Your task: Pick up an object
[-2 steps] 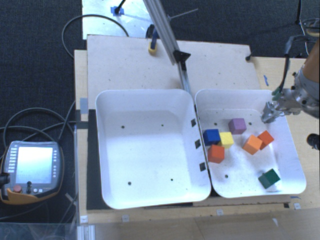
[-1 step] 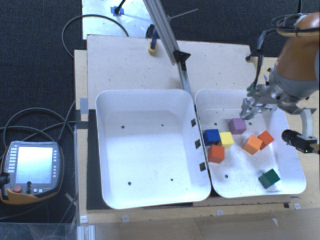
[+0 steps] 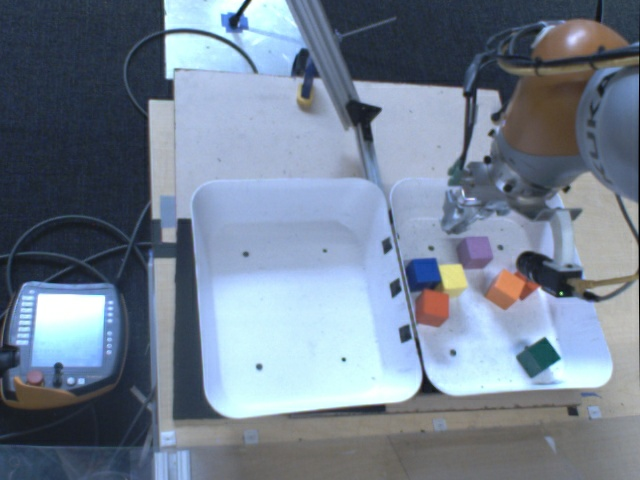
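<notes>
just below gripper (image 3: 458, 214): purple cube (image 3: 475, 251), apart.

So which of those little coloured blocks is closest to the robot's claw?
The purple block, just below the gripper in the right bin. The blue, yellow, red, orange and green ones all lie farther down.

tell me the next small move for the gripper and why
Probably a short descent toward the purple cube. The gripper sits just above and left of it in the right bin, with nothing between its fingers. That cube is the nearest one and stands apart from the blue cube and yellow cube.
</notes>
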Motion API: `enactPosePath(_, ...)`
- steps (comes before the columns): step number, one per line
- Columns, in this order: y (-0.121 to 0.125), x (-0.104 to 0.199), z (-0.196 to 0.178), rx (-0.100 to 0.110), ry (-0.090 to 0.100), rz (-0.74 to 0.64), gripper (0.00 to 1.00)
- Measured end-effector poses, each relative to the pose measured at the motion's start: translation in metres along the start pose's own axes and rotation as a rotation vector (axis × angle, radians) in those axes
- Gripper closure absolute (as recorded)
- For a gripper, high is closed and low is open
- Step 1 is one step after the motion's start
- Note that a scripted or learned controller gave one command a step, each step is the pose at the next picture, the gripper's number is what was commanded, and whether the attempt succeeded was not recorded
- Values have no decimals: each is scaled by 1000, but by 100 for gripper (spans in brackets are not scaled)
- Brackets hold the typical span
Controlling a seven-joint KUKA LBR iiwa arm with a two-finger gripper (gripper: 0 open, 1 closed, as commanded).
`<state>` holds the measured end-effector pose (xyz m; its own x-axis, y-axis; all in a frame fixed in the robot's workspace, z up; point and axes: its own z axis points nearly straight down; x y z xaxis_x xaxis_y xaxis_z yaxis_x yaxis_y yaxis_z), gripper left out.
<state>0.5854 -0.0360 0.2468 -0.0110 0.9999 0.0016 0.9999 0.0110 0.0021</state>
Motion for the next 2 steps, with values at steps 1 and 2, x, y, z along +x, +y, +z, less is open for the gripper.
enactPosePath(1, 20, 50, 14, 0, 0, 0, 100)
enactPosePath(2, 29, 102, 10, -2, 0, 0, 100)
